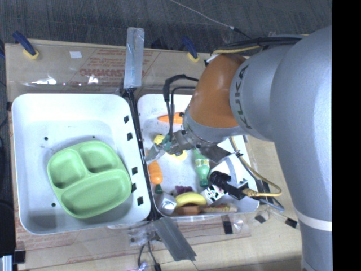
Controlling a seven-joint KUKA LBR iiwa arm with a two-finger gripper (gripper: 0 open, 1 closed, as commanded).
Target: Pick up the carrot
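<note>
Down in the right bin (148,107), the end effector (169,145) sits low near that bin's left wall, beneath the arm's (282,95) orange band (217,97). Its metal parts overlap several small items there, and from this slanted view I cannot tell how far apart it stands or whether anything is caught in it.

A carrot (155,173) lies along the left wall of the right bin, just below the end effector, orange and roughly upright in the picture. It rests on the bin floor, apart from the metal tip as far as can be judged. A second orange piece (170,118) shows higher up in the same bin, partly covered by the arm; it may be another carrot-like toy, though too little of it is seen to be sure.

Something yellow (159,140) sits just beside the end effector on its left. Further right stands a small green bottle (202,171), and near the bin's lower edge lies a banana (190,199) with a dark purple item (181,190) just above it.

The left bin (34,117) holds a green divided plate (90,176) with three compartments, lying toward the lower middle. Both bins rest side by side on the desk (271,151).
</note>
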